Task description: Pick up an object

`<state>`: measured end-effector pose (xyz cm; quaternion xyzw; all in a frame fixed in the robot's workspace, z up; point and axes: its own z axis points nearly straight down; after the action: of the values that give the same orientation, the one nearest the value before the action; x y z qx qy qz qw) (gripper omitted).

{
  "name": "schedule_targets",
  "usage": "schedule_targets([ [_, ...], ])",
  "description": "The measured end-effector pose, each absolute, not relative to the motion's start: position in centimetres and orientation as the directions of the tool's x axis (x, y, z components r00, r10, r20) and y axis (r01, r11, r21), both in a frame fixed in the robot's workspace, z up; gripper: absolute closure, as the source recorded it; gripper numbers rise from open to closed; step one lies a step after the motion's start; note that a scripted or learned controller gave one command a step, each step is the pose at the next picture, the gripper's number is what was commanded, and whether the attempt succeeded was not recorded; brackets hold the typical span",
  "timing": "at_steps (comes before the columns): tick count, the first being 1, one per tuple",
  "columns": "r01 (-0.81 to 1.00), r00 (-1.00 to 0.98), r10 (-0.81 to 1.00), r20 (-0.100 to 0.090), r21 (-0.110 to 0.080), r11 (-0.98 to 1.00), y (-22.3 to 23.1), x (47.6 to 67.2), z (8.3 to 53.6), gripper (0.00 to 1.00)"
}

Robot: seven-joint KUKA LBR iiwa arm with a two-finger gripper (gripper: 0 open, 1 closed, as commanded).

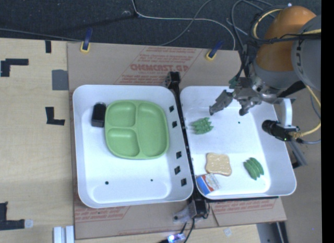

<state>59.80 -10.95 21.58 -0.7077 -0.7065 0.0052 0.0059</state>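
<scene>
1. A grey arm with an orange band reaches in from the right, its gripper (230, 104) hanging over the upper part of the right bin (276, 153), jaws spread wide and holding nothing.

2. Candidate objects lie well apart in that bin: a leafy green piece (202, 126) near the divider, just below and left of the gripper; a slice of toast (218, 164) lower down; a green pod (253, 168) to its right; a small red, white and blue packet (208, 182) at the lower-left corner.

3. The left bin (83, 148) bears a green divided plate (137, 129) with a small black object (98, 114) touching its left edge.

4. The leafy piece looks the likeliest target, though blur makes its exact shape hard to tell; a low, ragged item may slip out as the fingers close.

5. It sits near the centre wall, so a descent too far left could strike the divider.

6. Toast and packet lie flat and almost touching; a grab there could pinch both or skid off the thin edges.

7. Closing too high would catch only air.
</scene>
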Motion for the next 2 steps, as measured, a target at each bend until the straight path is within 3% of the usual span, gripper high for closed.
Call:
schedule_targets([
  [1, 1.0, -0.001, 1.0, 0.0, -0.002, 0.001, -10.9, 60.1, 22.4, 0.0],
  [2, 1.0, -0.001, 1.0, -0.001, -0.006, 0.001, -11.5, 60.0, 17.9, 0.0],
])
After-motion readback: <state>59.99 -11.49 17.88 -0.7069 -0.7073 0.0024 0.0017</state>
